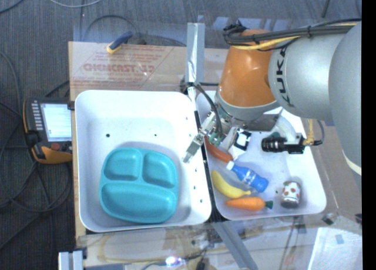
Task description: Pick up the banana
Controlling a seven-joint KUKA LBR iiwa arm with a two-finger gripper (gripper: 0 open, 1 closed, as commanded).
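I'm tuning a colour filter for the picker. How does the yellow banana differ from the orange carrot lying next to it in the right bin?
The yellow banana is curved; the orange carrot is straight and tapered. The banana is plain yellow end to end, while the carrot is orange with a green tip at its right end. The banana lies slanted, the carrot nearly level and nearer the bin's front edge. Both lie flat in the right white bin.

Grey arm (317,69) in from the right, orange-banded wrist bent down, tool (202,139) low between the bins.
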